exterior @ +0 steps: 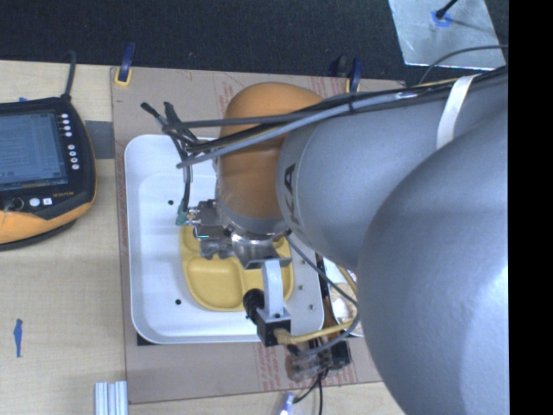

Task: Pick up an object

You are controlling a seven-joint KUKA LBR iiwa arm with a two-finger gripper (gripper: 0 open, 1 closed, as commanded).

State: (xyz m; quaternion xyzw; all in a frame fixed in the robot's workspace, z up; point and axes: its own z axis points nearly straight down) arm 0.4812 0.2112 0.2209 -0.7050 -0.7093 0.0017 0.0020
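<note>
Gripper [226, 247] sits low in the left white bin [147, 232], right over a yellow molded object [212, 285] on the bin floor; whether it's got hold, can't tell, wrist blocks it. Orange band [255, 158] just above, grey arm [406, 232] off to the right. Teach pendant [39, 167] well left, on the bench.

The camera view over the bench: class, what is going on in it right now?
A large grey robot arm with an orange band reaches in from the right over the shallow white plastic bin. Its wrist hangs low above a yellow moulded plastic object lying in that bin. Whether anything is gripped cannot be seen, since the arm hides its gripper. A handheld control pendant with a screen rests on the wooden bench to the left.
</note>
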